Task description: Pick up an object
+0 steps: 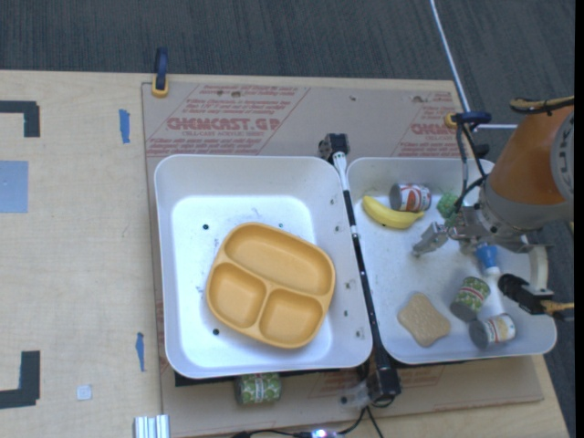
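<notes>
- Left bin [173, 245]: we log one yellow divided tray [270, 285], lying flat on the bin floor.
- Right bin [383, 336]: we log a banana [390, 213], a small can [411, 196] just behind it, a slice of toast [424, 318], a green-patterned can [472, 296], a white-and-orange can [494, 329], and a blue-capped bottle [488, 258] close under the wrist.
- Gripper [449, 236]: low inside the right bin, over bare floor between banana and bottle; we see its fingers spread apart, nothing between them.
- Step in hand, by our judgement: approach; no object is picked yet.
- Next move calls for: settling on one target, likely the banana or the bottle nearby, centring the fingers around it, then closing and lifting.
</notes>
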`<state>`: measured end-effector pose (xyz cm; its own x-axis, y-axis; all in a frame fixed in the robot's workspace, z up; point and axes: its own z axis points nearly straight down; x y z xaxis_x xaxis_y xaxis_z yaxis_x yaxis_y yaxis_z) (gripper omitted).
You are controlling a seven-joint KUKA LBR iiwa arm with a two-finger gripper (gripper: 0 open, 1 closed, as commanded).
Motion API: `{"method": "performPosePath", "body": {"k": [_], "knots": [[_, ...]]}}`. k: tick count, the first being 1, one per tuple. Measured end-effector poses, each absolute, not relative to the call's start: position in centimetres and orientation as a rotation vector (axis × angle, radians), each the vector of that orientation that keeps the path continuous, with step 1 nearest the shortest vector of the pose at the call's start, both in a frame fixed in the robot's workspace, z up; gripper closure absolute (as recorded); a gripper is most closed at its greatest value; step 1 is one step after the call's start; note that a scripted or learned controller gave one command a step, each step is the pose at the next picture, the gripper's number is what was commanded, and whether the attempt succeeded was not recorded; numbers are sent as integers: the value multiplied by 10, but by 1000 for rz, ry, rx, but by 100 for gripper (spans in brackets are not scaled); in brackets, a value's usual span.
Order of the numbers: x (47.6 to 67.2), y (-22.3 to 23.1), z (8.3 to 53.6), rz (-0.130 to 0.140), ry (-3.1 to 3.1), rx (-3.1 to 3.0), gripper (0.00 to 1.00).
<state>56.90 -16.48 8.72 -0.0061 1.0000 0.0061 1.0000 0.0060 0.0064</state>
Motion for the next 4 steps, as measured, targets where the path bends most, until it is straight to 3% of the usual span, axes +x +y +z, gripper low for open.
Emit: {"method": "performPosePath", "body": {"k": [1,2,3,4], "knots": [[534,-112,87,6,2222,2218,0],[490,-96,87,7,2217,2218,0],[486,-97,87,11,2216,2216,0],[488,-97,98,15,2211,2212,100]]}}
